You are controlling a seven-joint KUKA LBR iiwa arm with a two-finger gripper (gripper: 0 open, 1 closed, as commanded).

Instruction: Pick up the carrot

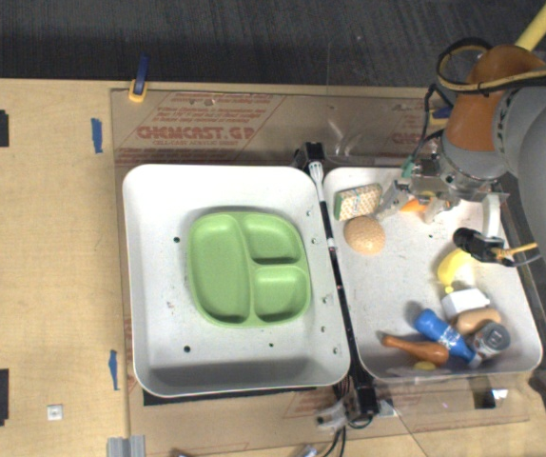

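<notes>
The arm reaches in from the right over the far end of the right bin [530, 350], its orange band sitting above the wrist. The jaws [416, 201] hang low over the bin's upper part, and a small patch of orange shows right at their tips. That patch may be the carrot or part of it, but it is too small and too hidden by the wrist to be sure. Whether the jaws are parted or closed, and whether they have hold of anything, cannot be told from this slanted view.

Another candidate lies at the near end of the same bin: a long orange-brown piece [416, 347], tapering toward the left, resting beside a blue object [441, 335]. If that is the carrot, it is well apart from the jaws and untouched.

Close to the jaws sit a round tan ball [365, 234] and a pale textured block [359, 200], both near the divider between the bins. A yellow item [456, 268] lies further toward the right wall. The left bin [149, 255] carries a green divided tray [218, 267].

To do this step well, the jaws should straddle the carrot across its narrow width, come straight down until the tips are beside its body, and close only then. The block and the ball leave little room, so the approach should stay vertical and avoid nudging them. A slow lift would show whether the grip is real.
</notes>
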